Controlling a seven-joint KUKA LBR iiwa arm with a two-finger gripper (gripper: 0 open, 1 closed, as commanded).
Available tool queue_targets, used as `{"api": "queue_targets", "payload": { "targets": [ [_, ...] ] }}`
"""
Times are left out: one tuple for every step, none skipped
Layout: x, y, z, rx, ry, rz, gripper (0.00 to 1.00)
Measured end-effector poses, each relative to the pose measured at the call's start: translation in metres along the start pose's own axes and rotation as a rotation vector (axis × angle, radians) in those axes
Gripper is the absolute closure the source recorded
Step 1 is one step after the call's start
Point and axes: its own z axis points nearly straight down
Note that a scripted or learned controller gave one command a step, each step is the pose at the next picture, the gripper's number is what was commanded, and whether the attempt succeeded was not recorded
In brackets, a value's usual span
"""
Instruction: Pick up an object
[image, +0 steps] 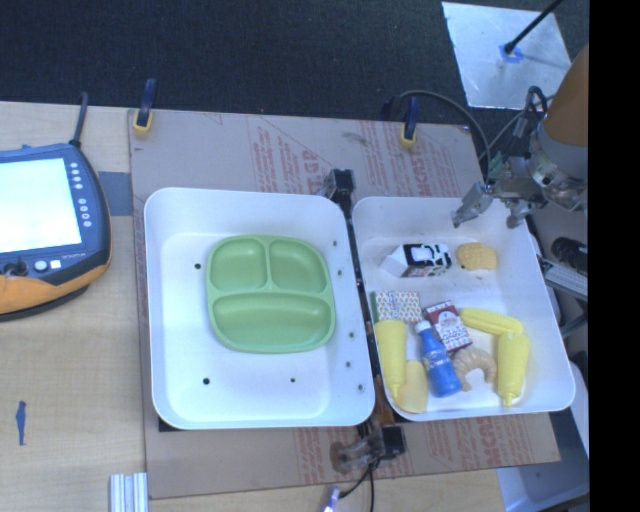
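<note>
The two-finger gripper (494, 205) hangs over the far rim of the right shallow white plastic bin (555, 335), at that bin's upper right corner. Its two dark fingers are spread apart with nothing between them, so the tool is released and grasps nothing. The grey arm reaches in from the right edge, with a patch of its orange band (570, 105) showing above the wrist.

The things to pick all lie in the right bin. Nearest the gripper, just below it, sit a small black-and-white carton (424, 258) and, beside it on the right, a round tan biscuit-like piece (476, 257). Further toward the near side lie a checked square packet (398, 305), a small red-and-white box (449, 325), a blue plastic bottle with a white cap (437, 360), a tan curved pastry shape (478, 366), and several yellow plastic corn-like pieces: one on the left (391, 350) touching the bottle's side, one across the top right (492, 321), and one upright along the right (513, 365).

The left shallow white plastic bin (170, 330) holds a pale green divided plastic plate (270, 295) with three compartments, lying flat near the middle.

On the bench at the far left rests a grey and orange handheld control pendant with a white screen (45, 228)
</note>
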Motion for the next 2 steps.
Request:
{"api": "queue_targets", "payload": {
  "targets": [
    [0.051,-0.062,0.105,0.003,0.001,0.0,0.0],
    [0.057,-0.102,0.104,0.0,0.0,-0.002,0.0]
  ]
}}
